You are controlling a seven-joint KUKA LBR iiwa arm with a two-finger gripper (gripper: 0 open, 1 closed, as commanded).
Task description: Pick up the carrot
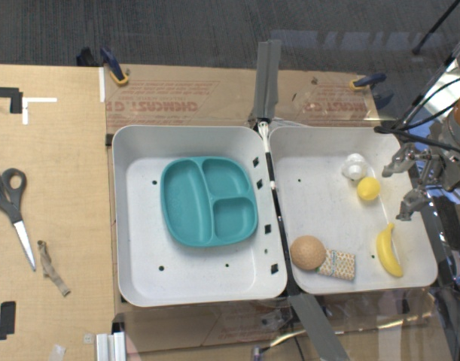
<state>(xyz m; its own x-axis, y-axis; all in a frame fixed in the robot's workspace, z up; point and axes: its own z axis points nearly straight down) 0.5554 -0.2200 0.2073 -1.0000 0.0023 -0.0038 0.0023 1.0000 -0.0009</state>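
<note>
Scissors [11,209] lie on the cardboard bench left of the bins. A smooth teal divided plate [209,200] sits in the left bin [132,277]. The right bin [305,156] holds a brown ball [308,253], patterned packet [338,265], lemon [368,189] and banana [388,251]. I can't pick out a carrot. The gripper [416,183] hangs at the right rim, spread open, holding nothing.

Two bins are set side by side on the bench, with a divided plate [210,201] laid in the left bin [132,224]. In the right bin [320,164], a banana [388,251] is placed by the right wall, a lemon [368,189] behind it, and a small cup [354,166] just behind the lemon. A round ball [308,253] is seen at the front, touching a sponge [338,265] on its right. Scissors [14,210] are left on the bench, well left of the bins.
</note>
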